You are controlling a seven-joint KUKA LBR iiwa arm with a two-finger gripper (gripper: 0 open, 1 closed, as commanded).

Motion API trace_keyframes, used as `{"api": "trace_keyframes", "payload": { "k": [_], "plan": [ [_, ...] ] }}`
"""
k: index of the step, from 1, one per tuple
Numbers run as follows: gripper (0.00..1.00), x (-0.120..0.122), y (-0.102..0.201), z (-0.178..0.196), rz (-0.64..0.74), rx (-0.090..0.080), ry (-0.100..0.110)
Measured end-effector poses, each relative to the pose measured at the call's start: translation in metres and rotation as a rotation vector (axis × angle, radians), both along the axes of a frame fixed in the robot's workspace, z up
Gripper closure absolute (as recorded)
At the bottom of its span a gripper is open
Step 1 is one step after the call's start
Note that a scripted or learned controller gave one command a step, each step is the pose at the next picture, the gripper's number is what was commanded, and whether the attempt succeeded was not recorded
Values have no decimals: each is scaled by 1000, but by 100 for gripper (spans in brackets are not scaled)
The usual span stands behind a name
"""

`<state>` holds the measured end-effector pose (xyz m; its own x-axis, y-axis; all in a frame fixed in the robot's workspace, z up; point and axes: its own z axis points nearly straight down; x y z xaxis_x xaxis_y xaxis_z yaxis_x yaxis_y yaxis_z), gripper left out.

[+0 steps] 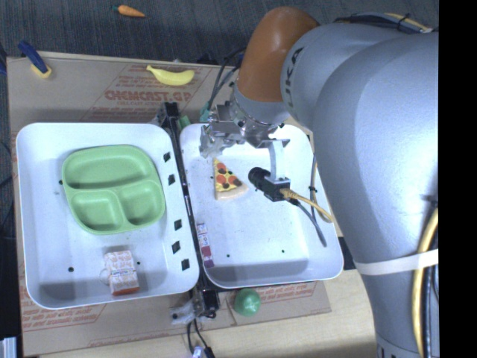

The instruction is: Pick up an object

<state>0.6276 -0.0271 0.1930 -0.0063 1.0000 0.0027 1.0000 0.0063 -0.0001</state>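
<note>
A toy pizza slice [226, 180] lies flat in the right bin [261, 252], near its far left part. My gripper [211, 145] hangs just above the slice's pointed far end, at the bin's back left corner. Nothing shows between its metal fingers, and I cannot make out how far apart they stand. In the left bin [37, 274] a green divided tray [113, 188] fills the middle, and a small wrapped snack packet [121, 271] lies near the front edge.
A black clamp rail [183, 200] runs between the two bins. On the cardboard behind the bins lies a yellow toy banana [171, 74], with a blue clip [33, 58] at the far left. A green ball [247, 301] rests in front of the right bin. An orange toy carrot [130, 10] lies on the floor beyond.
</note>
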Motion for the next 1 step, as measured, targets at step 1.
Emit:
{"api": "trace_keyframes", "payload": {
  "k": [1],
  "plan": [
    [0, -1, -1, -1, -1, -1, 2]
  ]
}}
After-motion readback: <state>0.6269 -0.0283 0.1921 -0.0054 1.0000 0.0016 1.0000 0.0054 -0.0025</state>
